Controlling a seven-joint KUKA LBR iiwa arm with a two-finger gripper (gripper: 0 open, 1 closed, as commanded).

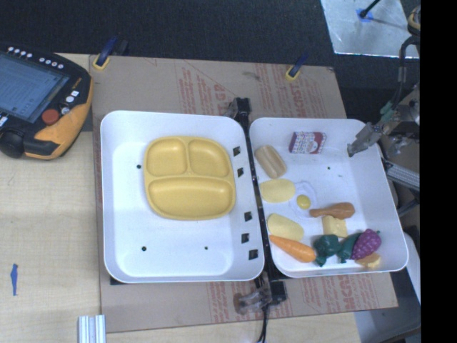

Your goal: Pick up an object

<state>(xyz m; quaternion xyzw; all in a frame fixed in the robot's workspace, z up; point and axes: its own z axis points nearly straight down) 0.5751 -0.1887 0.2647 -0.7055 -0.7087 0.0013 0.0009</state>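
Toy foods fill the right bin (371,184): a carrot (293,248) lying near its front left corner, long axis running left-to-right, tip toward the right. Cardboard covers the wooden bench (43,220); dark floor lies behind. The left bin (121,191) holds a yellow divided plate (190,177); a teach pendant (39,102) sits far left. The gripper (360,143) hangs over the right bin's far right rim, touching nothing visible; its opening cannot be judged

teach pendant (39,102), two blue-yellow clamps (107,51)
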